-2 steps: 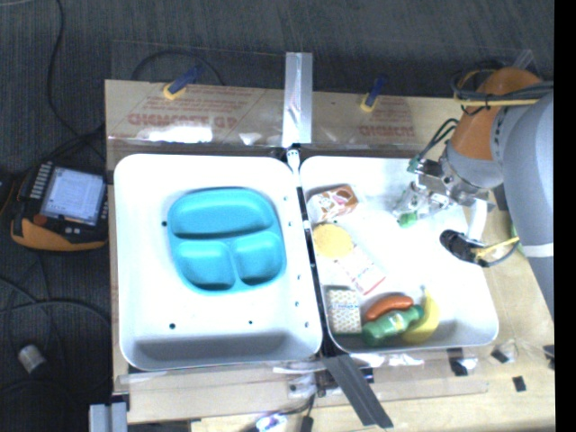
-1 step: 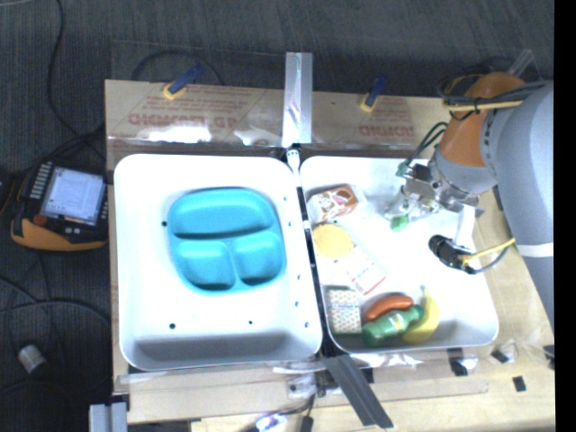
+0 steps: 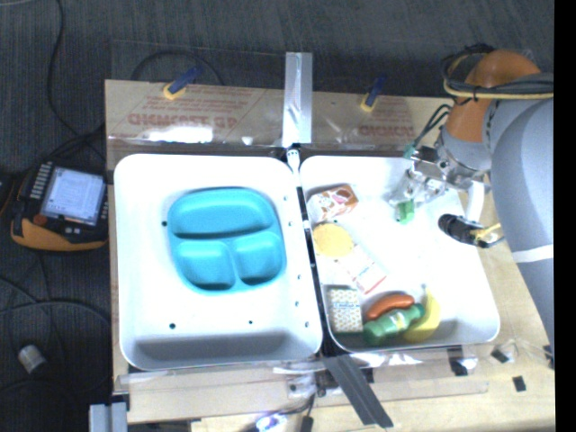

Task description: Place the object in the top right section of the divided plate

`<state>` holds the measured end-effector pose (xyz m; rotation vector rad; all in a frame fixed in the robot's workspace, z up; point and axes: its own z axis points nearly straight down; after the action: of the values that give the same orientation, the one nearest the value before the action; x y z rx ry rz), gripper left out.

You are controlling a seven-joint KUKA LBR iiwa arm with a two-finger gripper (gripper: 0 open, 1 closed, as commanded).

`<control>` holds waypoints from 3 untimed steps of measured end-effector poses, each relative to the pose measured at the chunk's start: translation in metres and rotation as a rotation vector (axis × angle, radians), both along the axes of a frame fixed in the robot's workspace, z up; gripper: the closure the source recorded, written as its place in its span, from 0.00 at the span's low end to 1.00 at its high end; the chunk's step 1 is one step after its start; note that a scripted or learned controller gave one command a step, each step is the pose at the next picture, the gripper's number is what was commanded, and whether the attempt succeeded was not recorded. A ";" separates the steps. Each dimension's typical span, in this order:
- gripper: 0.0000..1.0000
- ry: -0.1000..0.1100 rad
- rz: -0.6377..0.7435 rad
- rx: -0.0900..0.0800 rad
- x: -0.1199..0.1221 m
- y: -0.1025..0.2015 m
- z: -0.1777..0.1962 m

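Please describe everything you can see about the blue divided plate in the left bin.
The blue divided plate looks like smooth, glossy turquoise plastic with rounded corners. It has three sections: one long section across the far side and two smaller ones side by side on the near side. Nothing lies in any section. It rests flat, slightly rotated, near the middle of the left white bin, apart from the walls. Nothing else touches it.

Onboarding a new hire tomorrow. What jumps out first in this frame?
The blue divided plate in the left bin, bright against the white. Next, the cluster of toy food in the right bin's near corner, with flat packets lying toward the divider. Last, the grey arm with its orange band reaching in from the right, its claw low over the right bin's far end by a small green object.
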<state>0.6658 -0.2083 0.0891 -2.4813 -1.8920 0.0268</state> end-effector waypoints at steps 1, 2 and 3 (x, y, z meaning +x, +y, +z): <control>1.00 0.003 -0.065 0.004 0.001 -0.003 0.000; 1.00 0.001 -0.126 0.002 0.001 -0.002 0.000; 1.00 0.009 -0.125 -0.004 0.000 -0.002 0.005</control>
<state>0.6660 -0.2103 0.0945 -2.5921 -1.7311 0.0388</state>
